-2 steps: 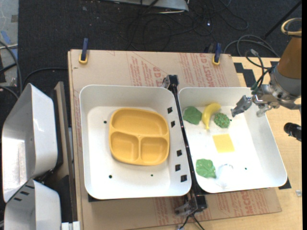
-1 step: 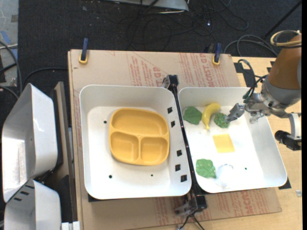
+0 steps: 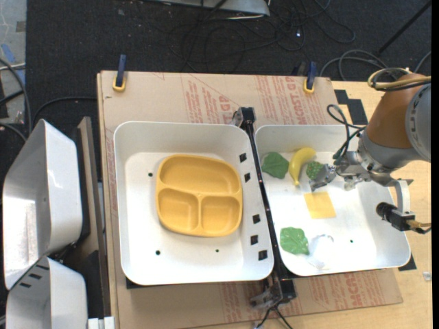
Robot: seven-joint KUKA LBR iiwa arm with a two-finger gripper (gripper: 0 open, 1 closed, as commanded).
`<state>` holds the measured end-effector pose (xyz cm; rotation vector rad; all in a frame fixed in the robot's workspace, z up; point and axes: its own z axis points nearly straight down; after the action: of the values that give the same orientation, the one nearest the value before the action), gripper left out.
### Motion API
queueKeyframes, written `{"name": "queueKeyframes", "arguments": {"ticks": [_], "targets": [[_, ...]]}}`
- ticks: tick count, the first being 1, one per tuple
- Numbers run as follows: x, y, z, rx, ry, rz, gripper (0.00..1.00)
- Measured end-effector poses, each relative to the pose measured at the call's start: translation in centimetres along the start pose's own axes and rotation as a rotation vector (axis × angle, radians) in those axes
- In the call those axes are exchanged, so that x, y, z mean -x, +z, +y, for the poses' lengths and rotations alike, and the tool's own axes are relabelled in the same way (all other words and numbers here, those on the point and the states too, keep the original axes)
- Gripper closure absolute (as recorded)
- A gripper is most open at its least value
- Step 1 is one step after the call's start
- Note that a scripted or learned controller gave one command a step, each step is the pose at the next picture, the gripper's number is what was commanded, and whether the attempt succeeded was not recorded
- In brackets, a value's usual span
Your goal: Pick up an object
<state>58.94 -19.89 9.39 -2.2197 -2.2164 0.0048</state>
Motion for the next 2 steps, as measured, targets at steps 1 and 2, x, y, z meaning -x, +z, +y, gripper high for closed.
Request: {"name": "queueKeyframes", "arguments": {"ticks": [1, 2], "targets": [[0.0, -1.5, 0.2, 0.007, 0.000, -0.002, 1.00], [-0.2, -5.8, 0.1, 0.011, -0.004, -0.003, 1.00]]}}
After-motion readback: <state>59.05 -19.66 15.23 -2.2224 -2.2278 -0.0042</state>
